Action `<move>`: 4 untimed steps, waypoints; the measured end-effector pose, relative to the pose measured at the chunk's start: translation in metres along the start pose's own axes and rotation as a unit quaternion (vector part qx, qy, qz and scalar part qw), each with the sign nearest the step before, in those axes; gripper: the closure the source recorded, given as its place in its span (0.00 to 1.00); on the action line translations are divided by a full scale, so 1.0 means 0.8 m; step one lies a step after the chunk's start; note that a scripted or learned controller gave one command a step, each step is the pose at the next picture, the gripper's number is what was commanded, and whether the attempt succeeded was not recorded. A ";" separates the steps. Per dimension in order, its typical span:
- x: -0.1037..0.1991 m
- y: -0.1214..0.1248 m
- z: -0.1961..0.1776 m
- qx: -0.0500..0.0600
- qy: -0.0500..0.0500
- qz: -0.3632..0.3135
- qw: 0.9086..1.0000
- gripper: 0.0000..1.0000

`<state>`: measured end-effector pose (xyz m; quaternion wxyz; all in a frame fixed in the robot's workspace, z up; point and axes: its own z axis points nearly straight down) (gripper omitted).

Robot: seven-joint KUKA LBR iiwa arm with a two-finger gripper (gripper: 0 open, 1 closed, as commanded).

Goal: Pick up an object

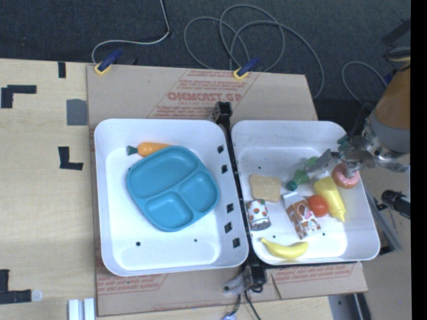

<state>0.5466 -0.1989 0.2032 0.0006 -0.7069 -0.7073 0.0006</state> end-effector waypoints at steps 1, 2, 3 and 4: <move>0.014 0.002 0.098 -0.001 0.000 0.000 1.000 0.00; -0.014 -0.053 0.135 -0.004 0.004 -0.004 1.000 0.00; -0.020 -0.053 0.122 -0.007 -0.003 -0.002 1.000 1.00; 0.070 -0.022 0.024 -0.001 0.000 -0.001 1.000 1.00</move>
